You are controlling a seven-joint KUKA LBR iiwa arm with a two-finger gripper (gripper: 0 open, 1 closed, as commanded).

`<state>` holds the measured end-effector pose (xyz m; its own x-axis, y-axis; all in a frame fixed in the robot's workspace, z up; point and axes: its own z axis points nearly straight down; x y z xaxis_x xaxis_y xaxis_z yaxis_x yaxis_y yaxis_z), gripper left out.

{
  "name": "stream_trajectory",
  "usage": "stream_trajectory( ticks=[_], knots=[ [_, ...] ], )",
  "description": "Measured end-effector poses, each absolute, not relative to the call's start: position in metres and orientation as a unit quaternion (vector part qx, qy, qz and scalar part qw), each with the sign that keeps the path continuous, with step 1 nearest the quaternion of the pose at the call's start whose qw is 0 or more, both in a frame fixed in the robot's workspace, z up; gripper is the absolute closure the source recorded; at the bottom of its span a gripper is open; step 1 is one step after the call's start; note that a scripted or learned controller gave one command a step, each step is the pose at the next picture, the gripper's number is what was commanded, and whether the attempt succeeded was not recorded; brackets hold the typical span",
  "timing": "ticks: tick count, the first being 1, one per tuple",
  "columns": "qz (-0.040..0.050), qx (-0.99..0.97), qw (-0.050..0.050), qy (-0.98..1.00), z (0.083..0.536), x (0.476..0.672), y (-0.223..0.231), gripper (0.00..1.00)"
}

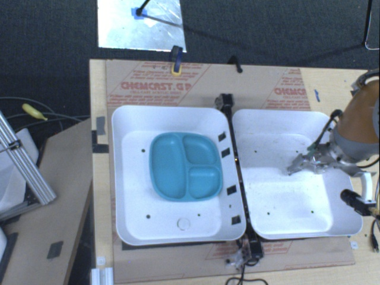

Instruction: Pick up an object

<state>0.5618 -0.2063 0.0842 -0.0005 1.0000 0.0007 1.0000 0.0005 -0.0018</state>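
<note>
A blue divided plate [184,165] with three compartments lies flat in the middle of the left bin [130,218]. My gripper [298,164] hangs low over the right bin [279,224], near its middle right, pointing left. It is well apart from the plate, across the divider between the bins. I see nothing under or beside the gripper on the white floor of that bin.
A small pale round mark or disc [183,223] sits near the left bin's front edge. Black clips [226,153] line the divider between the bins. The arm's orange band [359,120] stands over the right bin's far right. An aluminium frame [24,165] stands off the bench at left.
</note>
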Motion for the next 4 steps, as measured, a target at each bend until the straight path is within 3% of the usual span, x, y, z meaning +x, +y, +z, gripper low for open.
stream_trajectory(
  ticks=[1,3,4],
  knots=[
    [-0.0011,-0.706,-0.002,-0.708,0.096,0.565,-0.207,1.0],
    [-0.0029,-0.706,-0.005,-0.708,0.118,0.567,-0.207,1.0],
    [0.0006,-0.707,0.002,-0.707,0.083,0.509,-0.206,1.0]
  ],
)
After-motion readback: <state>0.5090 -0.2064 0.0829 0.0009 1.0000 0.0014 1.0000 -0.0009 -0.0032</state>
